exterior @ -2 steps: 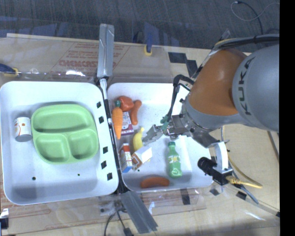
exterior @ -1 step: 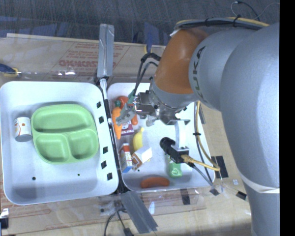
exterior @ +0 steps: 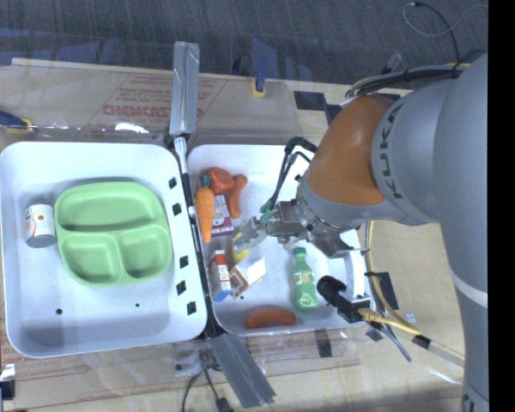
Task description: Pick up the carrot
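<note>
2 white bins sit side by side. In the right bin (exterior: 266, 154), the carrot (exterior: 204, 212) lies along the left wall, beside a red ketchup bottle (exterior: 233, 197). The gripper (exterior: 256, 230) hangs just right of the carrot; maybe its fingers are open, but I cannot tell.

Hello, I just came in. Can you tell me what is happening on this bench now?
A grey and orange robot arm reaches from the right over the right bin, where its gripper hovers above a pile of small items. The carrot it should pick up lies near that bin's left wall, not grasped yet. A green bottle and a sausage lie nearby. The left bin holds a green divided tray and a small can.
</note>
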`<control>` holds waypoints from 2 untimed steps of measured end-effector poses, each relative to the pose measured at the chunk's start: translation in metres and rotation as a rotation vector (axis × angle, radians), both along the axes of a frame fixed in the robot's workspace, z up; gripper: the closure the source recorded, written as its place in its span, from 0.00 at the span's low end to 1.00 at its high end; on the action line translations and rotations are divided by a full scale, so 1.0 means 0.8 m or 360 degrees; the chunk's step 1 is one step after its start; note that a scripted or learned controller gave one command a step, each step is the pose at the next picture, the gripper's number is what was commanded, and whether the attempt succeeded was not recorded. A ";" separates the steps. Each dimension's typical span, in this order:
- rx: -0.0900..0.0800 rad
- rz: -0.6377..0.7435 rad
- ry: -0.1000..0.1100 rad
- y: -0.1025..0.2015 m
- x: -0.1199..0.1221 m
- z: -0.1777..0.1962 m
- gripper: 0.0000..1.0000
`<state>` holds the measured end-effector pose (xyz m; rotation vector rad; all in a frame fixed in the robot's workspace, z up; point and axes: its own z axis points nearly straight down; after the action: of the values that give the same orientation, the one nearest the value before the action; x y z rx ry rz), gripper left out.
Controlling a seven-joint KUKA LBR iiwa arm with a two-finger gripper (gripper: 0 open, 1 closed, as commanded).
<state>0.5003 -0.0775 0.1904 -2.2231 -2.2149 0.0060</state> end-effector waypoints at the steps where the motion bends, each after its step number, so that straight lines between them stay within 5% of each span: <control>1: 0.0001 -0.0096 -0.0005 0.002 0.092 0.045 0.00; 2: 0.0001 -0.0237 0.0003 -0.024 -0.031 -0.036 0.00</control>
<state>0.4752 -0.0970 0.1619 -2.3802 -2.0423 0.0068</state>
